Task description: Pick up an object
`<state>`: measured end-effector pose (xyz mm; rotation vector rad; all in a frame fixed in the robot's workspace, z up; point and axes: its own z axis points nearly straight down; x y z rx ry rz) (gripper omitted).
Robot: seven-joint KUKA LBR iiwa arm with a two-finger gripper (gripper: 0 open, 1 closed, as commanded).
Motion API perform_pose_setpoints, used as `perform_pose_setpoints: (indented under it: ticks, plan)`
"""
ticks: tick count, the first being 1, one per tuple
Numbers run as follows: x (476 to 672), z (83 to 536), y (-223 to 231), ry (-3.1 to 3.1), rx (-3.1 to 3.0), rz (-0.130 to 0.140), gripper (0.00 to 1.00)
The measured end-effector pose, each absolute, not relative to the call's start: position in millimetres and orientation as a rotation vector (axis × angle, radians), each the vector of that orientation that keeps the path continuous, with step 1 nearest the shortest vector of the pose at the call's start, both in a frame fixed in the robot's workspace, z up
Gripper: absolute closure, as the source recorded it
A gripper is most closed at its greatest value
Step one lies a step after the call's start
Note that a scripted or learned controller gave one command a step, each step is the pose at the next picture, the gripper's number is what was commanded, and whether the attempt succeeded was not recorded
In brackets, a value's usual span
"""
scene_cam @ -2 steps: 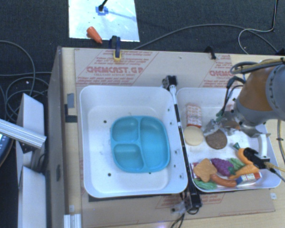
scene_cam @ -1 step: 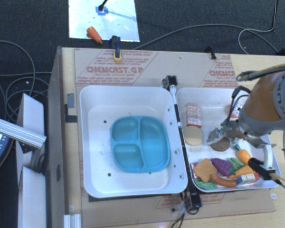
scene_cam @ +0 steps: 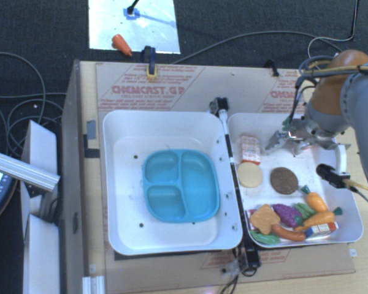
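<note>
Two shallow white bins sit side by side on the tabletop [scene_cam: 172, 81], which is lined with printed cardboard. Left bin [scene_cam: 126, 133]: holds one blue divided plate [scene_cam: 181, 185], three compartments, lying flat near the bin's middle. A black divider strip with clamps runs between the bins.

Right bin [scene_cam: 356, 222]: toy food scattered through it. Far-left part, just right of the divider: a small red-and-white packet [scene_cam: 250, 149]. Just nearer than the packet, touching or almost touching it, a pale round cookie [scene_cam: 250, 176]. Right of the cookie, apart from it, a dark brown round patty [scene_cam: 284, 180]. Near end of the bin: a crowded heap — orange cracker-like piece [scene_cam: 264, 218], purple grapes [scene_cam: 286, 214], a red sausage [scene_cam: 287, 232], green leafy bits, a carrot [scene_cam: 316, 200], a small bottle lying on its side [scene_cam: 321, 228]. Pieces overlap; exact contacts unclear.

Arm reaches in from the right, grey with orange band. End effector [scene_cam: 286, 138] hangs over the far part of the right bin, right of the packet and farther than the patty. Its fingers look spread apart with nothing between them.
</note>
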<state>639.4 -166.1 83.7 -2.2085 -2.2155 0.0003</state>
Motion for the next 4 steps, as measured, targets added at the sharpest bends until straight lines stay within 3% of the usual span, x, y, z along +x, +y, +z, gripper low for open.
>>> perform_pose_setpoints:
  ticks: [1,2,3,4]
  plan:
    - [600.1,99.8,-148.4,-2.225,-2.221,-0.002,0.0]
    - [547.8,92.4,-150.6,-2.223,-2.221,0.0,0.0]
    - [650.1,80.9,-189.7,-2.193,-2.213,0.04,0.0]
    - [609.8,97.1,-125.8,-2.228,-2.216,-0.002,0.0]
